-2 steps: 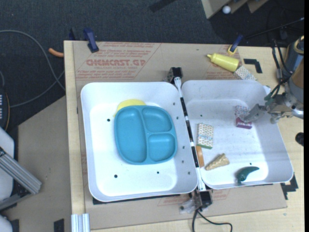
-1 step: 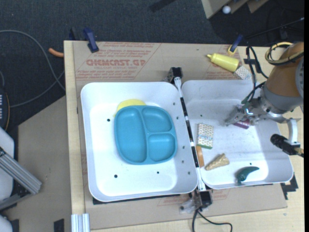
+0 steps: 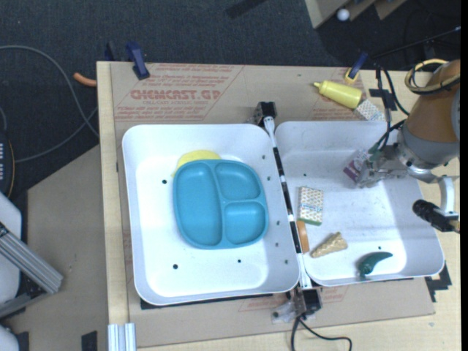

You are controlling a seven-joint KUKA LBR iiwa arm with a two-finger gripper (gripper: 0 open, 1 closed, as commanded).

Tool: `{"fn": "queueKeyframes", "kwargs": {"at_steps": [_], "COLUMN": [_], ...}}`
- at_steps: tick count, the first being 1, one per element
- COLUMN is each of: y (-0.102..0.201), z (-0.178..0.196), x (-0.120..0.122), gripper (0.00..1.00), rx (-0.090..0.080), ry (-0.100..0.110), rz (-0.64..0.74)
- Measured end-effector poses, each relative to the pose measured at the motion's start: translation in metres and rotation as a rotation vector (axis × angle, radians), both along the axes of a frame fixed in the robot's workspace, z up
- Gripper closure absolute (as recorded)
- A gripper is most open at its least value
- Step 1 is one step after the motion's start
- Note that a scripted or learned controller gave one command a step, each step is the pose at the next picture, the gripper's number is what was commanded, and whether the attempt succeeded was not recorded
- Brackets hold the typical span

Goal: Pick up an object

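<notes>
Arm reaches into right bin (image 3: 409, 262) from right, gripper (image 3: 363, 168) low over upper part, near back wall. Fingers too small and blurred to tell wide or narrow (something purplish at tips, maybe gripper itself). Candidates lie apart: patterned packet (image 3: 311, 205), tan wedge (image 3: 328, 245), green piece (image 3: 373, 262). Best approach: centre squarely over one, descend straight, close only once fingers straddle it.

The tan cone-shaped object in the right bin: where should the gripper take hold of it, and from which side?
The tan cone-shaped object lies flat in the right white bin, wide end toward the divider, tip pointing up-right. Probably best to come straight down from above and close across its thicker middle, fingers square to its long axis. The green curved object and patterned packet lie apart, leaving room.
</notes>
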State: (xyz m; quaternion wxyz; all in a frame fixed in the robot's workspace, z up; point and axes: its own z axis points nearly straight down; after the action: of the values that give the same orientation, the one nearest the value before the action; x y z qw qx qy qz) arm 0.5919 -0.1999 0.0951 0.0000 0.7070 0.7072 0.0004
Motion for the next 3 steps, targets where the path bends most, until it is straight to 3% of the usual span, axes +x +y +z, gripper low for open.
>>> {"fn": "queueKeyframes", "kwargs": {"at_steps": [1, 2, 3], "y": [0.0, 0.036, 0.036], "z": [0.0, -0.01, 0.0], "x": [0.0, 0.051, 0.052], "gripper": [0.0, 0.0, 1.0], "rx": [0.0, 0.0, -0.002], "ry": [0.0, -0.001, -0.004], "rz": [0.0, 0.001, 0.002]}}
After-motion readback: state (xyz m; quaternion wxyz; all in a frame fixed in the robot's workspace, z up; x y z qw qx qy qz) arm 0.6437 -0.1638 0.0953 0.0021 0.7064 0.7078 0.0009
